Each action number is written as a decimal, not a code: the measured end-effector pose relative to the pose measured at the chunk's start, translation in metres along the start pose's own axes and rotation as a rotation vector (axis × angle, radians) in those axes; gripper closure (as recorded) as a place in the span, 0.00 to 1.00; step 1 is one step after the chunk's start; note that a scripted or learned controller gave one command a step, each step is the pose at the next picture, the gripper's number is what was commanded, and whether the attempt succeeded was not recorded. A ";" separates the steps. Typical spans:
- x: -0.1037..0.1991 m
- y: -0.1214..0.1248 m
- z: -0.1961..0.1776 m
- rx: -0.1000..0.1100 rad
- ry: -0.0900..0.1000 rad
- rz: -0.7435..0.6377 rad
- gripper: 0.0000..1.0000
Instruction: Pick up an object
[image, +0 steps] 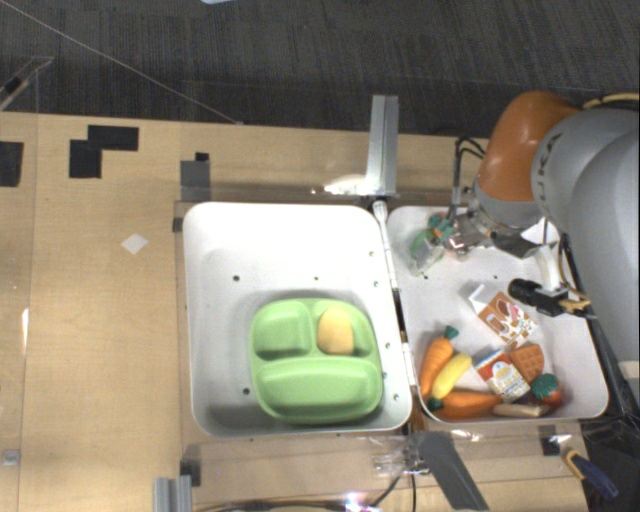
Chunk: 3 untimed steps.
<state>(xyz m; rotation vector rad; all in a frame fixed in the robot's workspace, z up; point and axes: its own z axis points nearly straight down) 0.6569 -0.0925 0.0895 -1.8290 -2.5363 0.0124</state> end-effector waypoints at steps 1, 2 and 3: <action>-0.061 -0.055 -0.072 -0.023 -0.012 0.029 0.00; -0.040 -0.020 0.000 -0.026 -0.015 -0.112 0.00; -0.038 -0.016 -0.011 -0.022 -0.011 -0.072 0.00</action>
